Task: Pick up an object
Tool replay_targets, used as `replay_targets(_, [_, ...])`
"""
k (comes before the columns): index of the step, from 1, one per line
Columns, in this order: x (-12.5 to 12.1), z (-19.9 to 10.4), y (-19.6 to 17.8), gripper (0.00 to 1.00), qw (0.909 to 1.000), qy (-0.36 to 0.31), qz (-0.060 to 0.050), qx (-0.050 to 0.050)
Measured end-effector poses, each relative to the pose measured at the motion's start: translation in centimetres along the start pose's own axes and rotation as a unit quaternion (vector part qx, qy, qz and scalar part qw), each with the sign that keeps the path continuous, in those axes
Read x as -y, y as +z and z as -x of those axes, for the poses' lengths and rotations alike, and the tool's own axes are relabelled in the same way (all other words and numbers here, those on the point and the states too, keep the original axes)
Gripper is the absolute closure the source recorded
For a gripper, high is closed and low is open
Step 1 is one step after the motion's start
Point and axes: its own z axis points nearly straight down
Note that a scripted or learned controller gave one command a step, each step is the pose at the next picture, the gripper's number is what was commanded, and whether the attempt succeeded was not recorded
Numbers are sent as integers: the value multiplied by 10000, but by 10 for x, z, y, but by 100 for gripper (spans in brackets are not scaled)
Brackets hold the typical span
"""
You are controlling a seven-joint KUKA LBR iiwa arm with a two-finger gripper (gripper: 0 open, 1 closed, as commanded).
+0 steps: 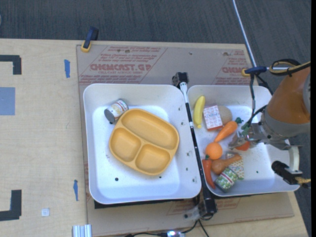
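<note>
We work on the counter [39,147], which carries two white bins side by side. The left bin [96,147] holds a yellow divided plate [143,141] and a small can [116,110] at its upper left. The right bin [259,172] holds the candidate objects, clustered along its left half: a banana [199,111], a red-and-white box [212,117], a carrot [226,131], an orange [214,150] and a patterned packet [230,174].

The arm [291,105] reaches in from the right, and the gripper [243,139] sits low over the middle of the right bin. We cannot tell from this view how it is set or whether it has anything.

The carrot is the nearest object. It lies just beside the gripper, to the left and slightly toward the far rim. Its long axis runs diagonally, from lower left to upper right, with the upper end pointing at the gripper. We judge that a short leftward shift is what the next pick requires.
</note>
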Motion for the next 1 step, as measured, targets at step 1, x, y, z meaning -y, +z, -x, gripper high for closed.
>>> replay_targets(1, [19, -80, -88, 100, 10000, -12, -36, -16])
